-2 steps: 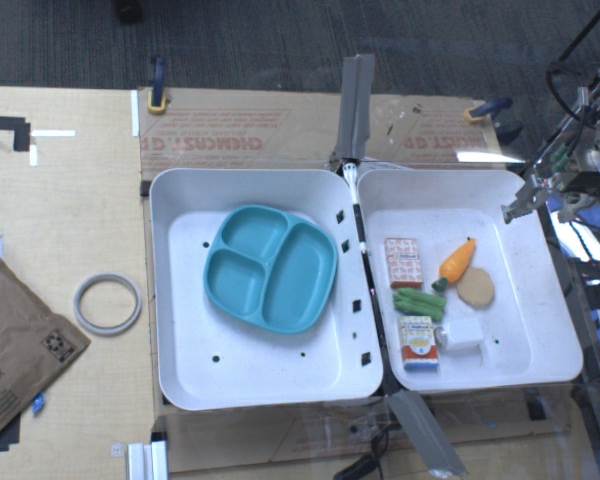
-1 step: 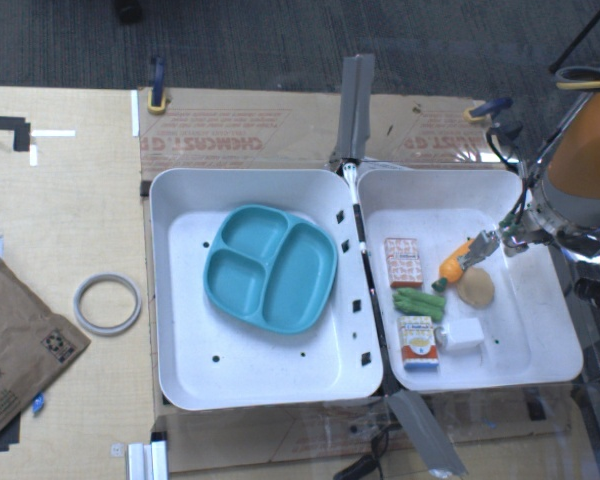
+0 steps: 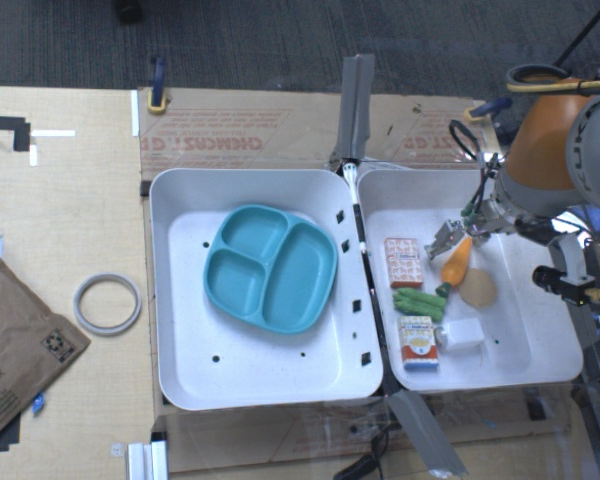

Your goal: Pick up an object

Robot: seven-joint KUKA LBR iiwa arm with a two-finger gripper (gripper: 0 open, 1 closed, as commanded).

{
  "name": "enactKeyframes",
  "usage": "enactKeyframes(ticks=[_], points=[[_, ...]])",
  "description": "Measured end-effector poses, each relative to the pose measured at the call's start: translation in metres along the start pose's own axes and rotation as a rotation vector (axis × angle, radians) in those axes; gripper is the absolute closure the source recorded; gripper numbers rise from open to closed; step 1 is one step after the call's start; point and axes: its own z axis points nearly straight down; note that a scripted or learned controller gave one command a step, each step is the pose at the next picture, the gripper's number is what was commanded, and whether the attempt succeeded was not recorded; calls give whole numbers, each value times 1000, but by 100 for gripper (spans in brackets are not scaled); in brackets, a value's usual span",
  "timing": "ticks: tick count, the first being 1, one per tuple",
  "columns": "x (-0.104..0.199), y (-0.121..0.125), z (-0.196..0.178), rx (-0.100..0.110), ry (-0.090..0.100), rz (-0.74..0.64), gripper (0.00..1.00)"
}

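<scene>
Gripper (image 3: 448,238) over right bin (image 3: 540,363), finger state indeterminable.
It sits at the carrot's (image 3: 457,260) upper end; green beans (image 3: 420,302) lie just below the carrot.

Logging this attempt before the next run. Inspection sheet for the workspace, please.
Surface: two white bins side by side; left bin and right bin on a wooden bench.
Job's things: in the right bin, toy carrot, two small cartons, green pea pods, tan round piece, white block.
Clutter: teal divided plate in the left bin; tape roll and cardboard box on the bench.
Gripper: gripper low over the carrot's upper end; grasp cannot be judged.
Cables: black cables by the arm.
Surroundings: dark carpet behind the bench.
</scene>
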Motion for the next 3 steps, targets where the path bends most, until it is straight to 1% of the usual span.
enactKeyframes(ticks=[1,2,3], points=[[-1,0,-10,-2,-1,2,100],[-1,0,-10,-2,-1,2,0],[9,-34,1,2,1,0,0]])
